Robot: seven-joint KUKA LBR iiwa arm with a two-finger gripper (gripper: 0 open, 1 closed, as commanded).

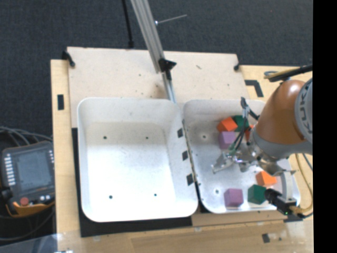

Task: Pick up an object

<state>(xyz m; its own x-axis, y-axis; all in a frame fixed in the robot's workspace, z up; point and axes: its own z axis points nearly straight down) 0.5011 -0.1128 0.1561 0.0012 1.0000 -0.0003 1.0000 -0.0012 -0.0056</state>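
Purple cube — just below pincer

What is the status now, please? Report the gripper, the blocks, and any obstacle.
Gripper low in right bin, nothing visibly held. Purple block and green block near front wall. Arm covers rear blocks partly.

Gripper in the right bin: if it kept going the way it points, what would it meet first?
The gripper points down-left over the right bin; probably bare bin floor first, no block. Depth is uncertain.
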